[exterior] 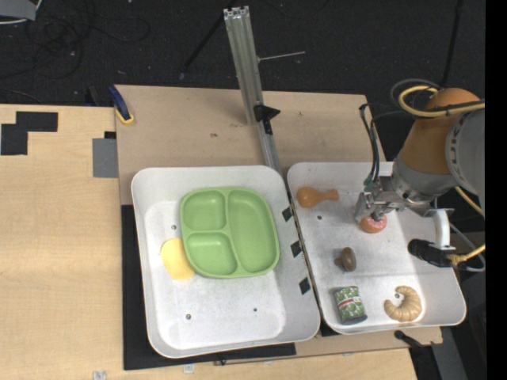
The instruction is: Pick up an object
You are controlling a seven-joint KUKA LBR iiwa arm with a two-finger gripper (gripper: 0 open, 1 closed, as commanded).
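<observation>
Left bin (158, 307): green divided plate (230, 233) sits in upper half, yellow object (176, 259) tucked against plate's left edge.

Right bin (444, 307): orange pear-shaped item (315, 197) near top-left corner, small brown lump (345, 259) mid-bin, green can (348, 304) lying near front edge, tan croissant (404, 303) at front right.

Small round red-pink object (374, 224) in upper part of right bin, resting on bin floor. Gripper (375, 211) right on top of it, arm coming in from right. Fingers' state: cannot tell, blurred against object.

Two white bins (158, 307); metal post (247, 85) — behind.
</observation>
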